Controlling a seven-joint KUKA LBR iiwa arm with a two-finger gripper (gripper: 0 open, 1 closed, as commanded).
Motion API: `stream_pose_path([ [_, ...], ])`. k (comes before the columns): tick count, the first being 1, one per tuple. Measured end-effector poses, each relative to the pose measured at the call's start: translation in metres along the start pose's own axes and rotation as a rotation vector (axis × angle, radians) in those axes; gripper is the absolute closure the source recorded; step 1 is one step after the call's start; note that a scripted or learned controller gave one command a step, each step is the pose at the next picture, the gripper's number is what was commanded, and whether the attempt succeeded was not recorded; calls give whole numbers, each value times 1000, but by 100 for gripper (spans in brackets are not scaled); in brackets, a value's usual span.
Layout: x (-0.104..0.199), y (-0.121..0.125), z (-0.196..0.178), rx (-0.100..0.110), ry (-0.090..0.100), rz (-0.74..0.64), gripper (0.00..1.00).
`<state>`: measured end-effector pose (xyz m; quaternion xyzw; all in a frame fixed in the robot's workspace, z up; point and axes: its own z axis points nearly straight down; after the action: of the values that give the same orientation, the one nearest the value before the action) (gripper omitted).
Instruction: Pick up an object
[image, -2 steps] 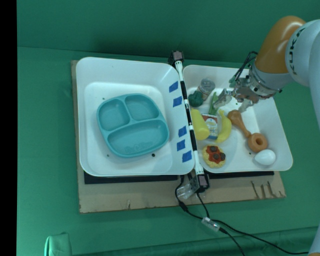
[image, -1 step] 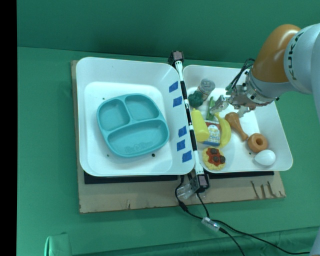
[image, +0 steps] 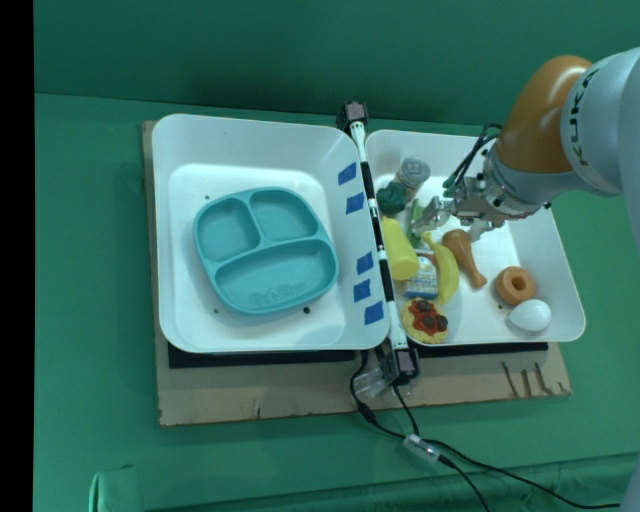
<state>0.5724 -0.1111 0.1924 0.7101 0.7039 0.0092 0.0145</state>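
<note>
The grey arm with the orange band reaches in from the right over the right-hand shallow white bin (image: 560, 262). Its end effector (image: 432, 214) sits low above the cluster of toy food at that bin's left side; whether it is wide, narrow or holding anything cannot be told (the view is too small there).

Near it lie a brown plastic drumstick (image: 464, 256), a yellow plastic banana (image: 446, 270) and a yellow bottle-shaped item (image: 398, 250). A brown ring doughnut (image: 515, 285) and a white egg (image: 529, 315) rest well apart, toward the bin's right front corner.

The left-hand white bin (image: 180, 200) holds a teal three-compartment plate (image: 266, 250).
</note>
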Motion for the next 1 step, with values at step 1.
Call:
stream_pose_path([
  [1,8,-34,-1,-2,0,3,0],
])
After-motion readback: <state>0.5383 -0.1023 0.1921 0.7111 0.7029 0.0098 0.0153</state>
